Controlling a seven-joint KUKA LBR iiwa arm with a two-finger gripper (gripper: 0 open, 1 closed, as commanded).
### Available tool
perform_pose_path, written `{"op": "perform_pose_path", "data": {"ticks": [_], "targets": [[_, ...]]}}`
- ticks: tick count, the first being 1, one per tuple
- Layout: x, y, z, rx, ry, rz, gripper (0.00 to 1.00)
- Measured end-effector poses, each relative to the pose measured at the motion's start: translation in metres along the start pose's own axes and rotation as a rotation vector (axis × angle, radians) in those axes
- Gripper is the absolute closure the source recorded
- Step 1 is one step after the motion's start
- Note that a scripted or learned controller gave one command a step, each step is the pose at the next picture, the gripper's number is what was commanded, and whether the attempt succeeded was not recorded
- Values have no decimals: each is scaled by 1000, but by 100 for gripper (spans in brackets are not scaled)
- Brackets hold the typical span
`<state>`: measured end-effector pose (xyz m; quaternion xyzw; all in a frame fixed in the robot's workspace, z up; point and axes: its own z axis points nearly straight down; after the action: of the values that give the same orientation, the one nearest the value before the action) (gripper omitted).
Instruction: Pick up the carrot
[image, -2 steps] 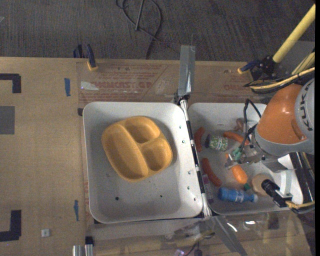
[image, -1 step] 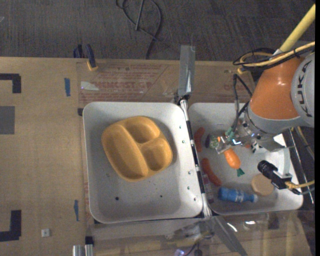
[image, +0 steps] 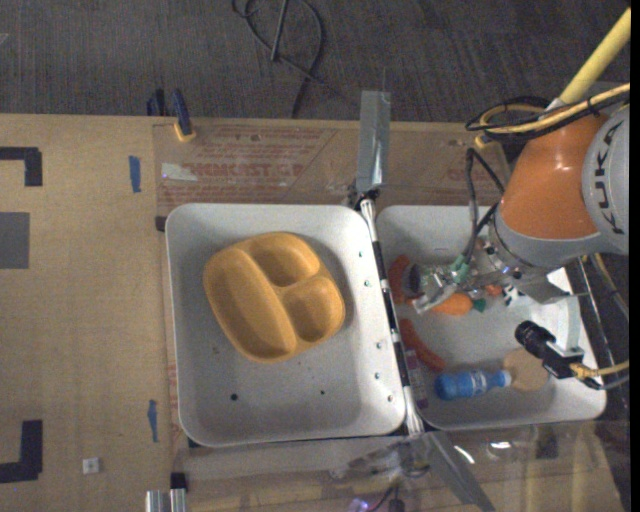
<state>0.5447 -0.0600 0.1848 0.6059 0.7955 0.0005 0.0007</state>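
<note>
**Gripper at the carrot in the right bin: grasp not confirmed**

The gripper (image: 447, 288) is low in the right bin (image: 560, 400), working at the left half of it, with the orange-banded arm (image: 555, 190) reaching in from the right. The carrot (image: 452, 306) lies directly at the fingertips, its orange body showing just below and right of them. Whether it sits between the fingers or merely beside them cannot be told; their opening is obscured by the wrist hardware, so no hold is recorded.

Nearby items: a red-orange piece (image: 400, 275) just left of the gripper by the bin's wall, a red strip (image: 424, 352) nearer the camera, and a blue bottle (image: 468, 383) along the near side. The left bin (image: 200, 400) holds a yellow divided dish (image: 275, 295), well apart from the work.

Assessment: the step in hand is closing on the carrot. To do it well, the fingers should straddle the carrot across its narrow width, seat low against the bin floor before closing, and stay off the red-orange piece to the left. Lift straight up and verify the carrot rises with it.
</note>
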Motion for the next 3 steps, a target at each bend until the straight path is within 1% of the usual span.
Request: {"op": "perform_pose_path", "data": {"ticks": [1, 2, 3], "targets": [[-57, -9, 72, 2, 1, -2, 0], [-75, 27, 97, -5, -3, 13, 0], [-76, 28, 86, -9, -5, 13, 100]]}}
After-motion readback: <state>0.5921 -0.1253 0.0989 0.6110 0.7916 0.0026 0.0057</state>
